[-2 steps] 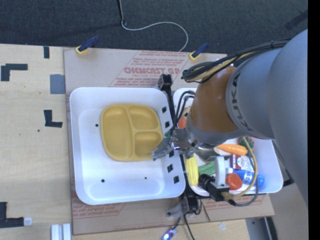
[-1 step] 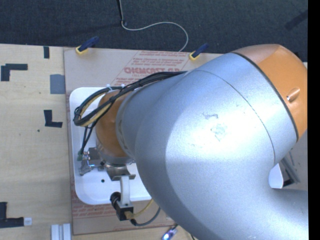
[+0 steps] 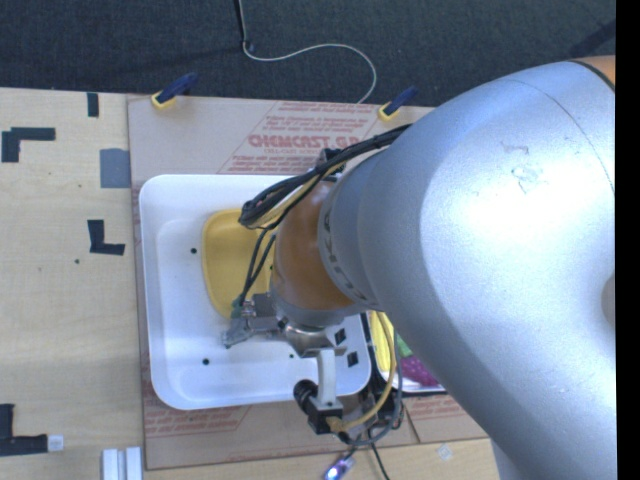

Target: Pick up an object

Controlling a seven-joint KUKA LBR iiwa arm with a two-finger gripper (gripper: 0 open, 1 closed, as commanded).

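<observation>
The grey arm [image 3: 480,258] covers most of the right side, its orange band [image 3: 300,258] hanging over the left white bin [image 3: 165,298]. The gripper [image 3: 245,330] sits low in that bin. A yellow object [image 3: 225,258] lies just beyond and beside it, partly hidden under the wrist, its visible long axis running near-to-far along the bin.

The grey arm [image 3: 490,268] sweeps in from the right, its orange band [image 3: 300,258] just above the tool [image 3: 250,323] (fingers hidden), cables looping alongside.
</observation>
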